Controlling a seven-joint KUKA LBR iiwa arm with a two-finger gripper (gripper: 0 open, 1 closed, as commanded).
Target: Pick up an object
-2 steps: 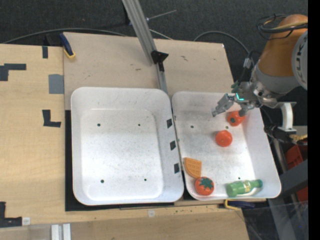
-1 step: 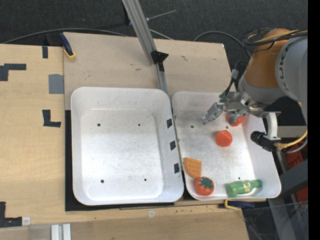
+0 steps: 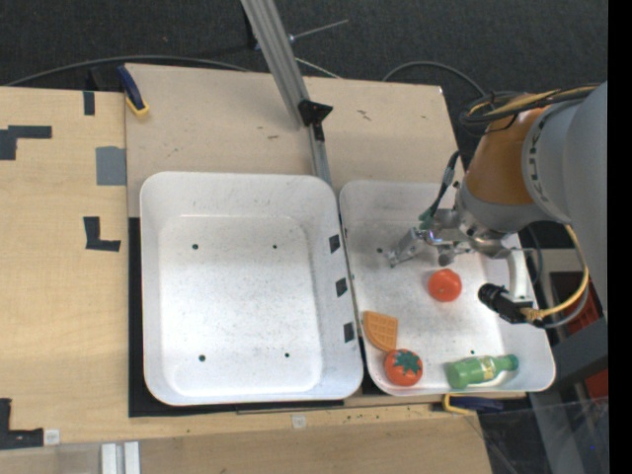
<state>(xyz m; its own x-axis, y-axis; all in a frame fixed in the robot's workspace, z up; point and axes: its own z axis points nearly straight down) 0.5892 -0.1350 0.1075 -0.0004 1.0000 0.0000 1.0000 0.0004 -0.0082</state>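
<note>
orange ball sits just below-right of the gripper

the grey two-finger gripper [image 3: 420,246] hangs over the right white bin [image 3: 367,205], fingers spread with nothing between them. the small round orange ball [image 3: 444,285], nearest candidate, lies just toward the frame's lower right; a short shift that way looks needed.

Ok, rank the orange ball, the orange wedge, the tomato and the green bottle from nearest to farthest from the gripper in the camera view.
From the gripper:
1. Orange ball, just below and right of it.
2. Orange wedge, at the right bin's left wall.
3. Tomato, at the bin's near edge.
4. Green bottle, in the near right corner.
</note>
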